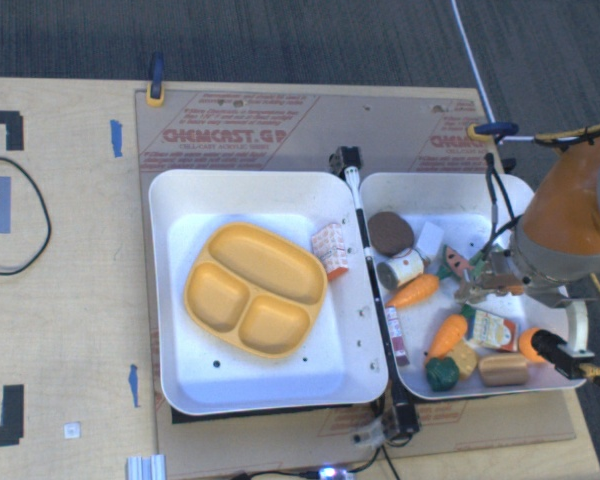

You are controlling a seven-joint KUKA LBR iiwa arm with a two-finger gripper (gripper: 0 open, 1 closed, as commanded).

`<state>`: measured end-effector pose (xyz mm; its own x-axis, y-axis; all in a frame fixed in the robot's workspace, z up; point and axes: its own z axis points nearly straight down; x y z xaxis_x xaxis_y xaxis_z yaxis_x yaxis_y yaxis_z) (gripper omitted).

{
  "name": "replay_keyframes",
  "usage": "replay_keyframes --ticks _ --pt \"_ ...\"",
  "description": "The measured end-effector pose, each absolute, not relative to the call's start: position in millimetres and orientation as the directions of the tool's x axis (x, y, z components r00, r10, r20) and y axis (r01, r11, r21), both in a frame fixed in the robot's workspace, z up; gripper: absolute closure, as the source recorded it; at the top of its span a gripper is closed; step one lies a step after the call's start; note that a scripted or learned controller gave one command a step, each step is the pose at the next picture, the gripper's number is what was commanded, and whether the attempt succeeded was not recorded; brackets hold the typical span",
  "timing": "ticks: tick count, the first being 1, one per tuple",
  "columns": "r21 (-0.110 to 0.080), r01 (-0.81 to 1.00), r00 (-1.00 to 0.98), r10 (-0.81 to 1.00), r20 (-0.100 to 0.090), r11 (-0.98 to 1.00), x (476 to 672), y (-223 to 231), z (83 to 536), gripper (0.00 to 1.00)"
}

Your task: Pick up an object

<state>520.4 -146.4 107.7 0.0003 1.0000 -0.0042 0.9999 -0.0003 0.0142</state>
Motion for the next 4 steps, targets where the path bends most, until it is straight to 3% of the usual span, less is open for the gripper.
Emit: replay_keyframes --ticks 1,2,3,4 --pt "0.014 1.000 0.000 1.000 -0.004 0.000 520.3 -146 108 0.00" --pt "0.007 1.000 0.000 1.000 -0.001 0.000 485.7 -122 86 0.00" --pt "0.013 1.000 0.001 1.000 -0.003 -0.001 487.7 -122 97 1.00" --pt "0.002 1.000 -0.002 1.000 0.001 0.002 480.5 -48 185 1.00"
